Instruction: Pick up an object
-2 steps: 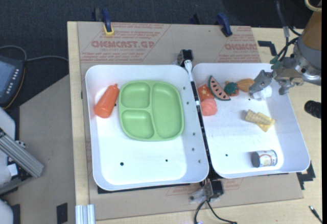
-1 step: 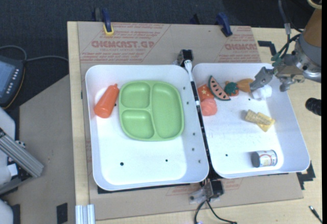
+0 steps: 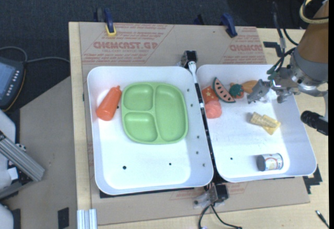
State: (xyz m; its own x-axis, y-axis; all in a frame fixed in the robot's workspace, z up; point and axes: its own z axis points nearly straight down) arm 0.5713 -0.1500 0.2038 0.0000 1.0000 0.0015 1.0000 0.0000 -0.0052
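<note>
The bench board (image 3: 156, 40) reads "CHEMCAST" in red. The gripper (image 3: 259, 92) hangs over the right bin (image 3: 292, 165), near a watermelon slice toy (image 3: 224, 91); its finger state cannot be made out. The small can (image 3: 270, 162)'s label is unreadable.

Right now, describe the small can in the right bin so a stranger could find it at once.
Start at the right white bin and go to its near edge. The small can lies there on its side, apart from the other items. Unlike the yellow block farther back, it is round, with a white label and dark ends.
</note>
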